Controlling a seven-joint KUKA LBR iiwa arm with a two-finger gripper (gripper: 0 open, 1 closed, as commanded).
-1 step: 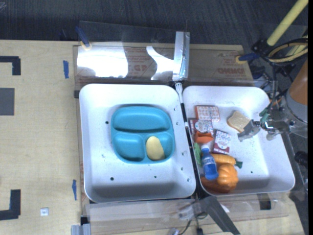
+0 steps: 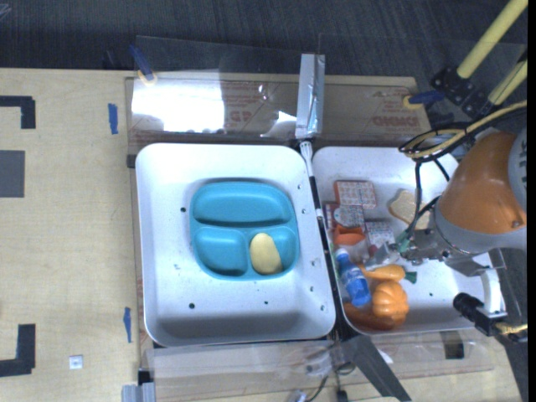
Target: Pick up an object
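The right bin (image 2: 435, 306) holds a jumble of objects. An orange pumpkin-like toy (image 2: 387, 302) lies at its front, with a blue bottle (image 2: 355, 282) to its left and a small orange piece (image 2: 386, 271) just above it. A patterned box (image 2: 355, 193) and a red-and-white packet (image 2: 348, 218) lie further back. A tan piece (image 2: 405, 204) sits at the back right. My gripper (image 2: 408, 248) hangs low over the middle of this bin, just above the orange piece, under the orange-banded wrist (image 2: 479, 195). I see nothing held in it.
The left bin (image 2: 159, 224) carries a blue divided tray (image 2: 239, 210) with a yellow egg-shaped object (image 2: 265, 253) in its lower right compartment. A clear plastic wall (image 2: 218, 99) stands behind the bins. Black cables (image 2: 427, 153) loop beside the arm.
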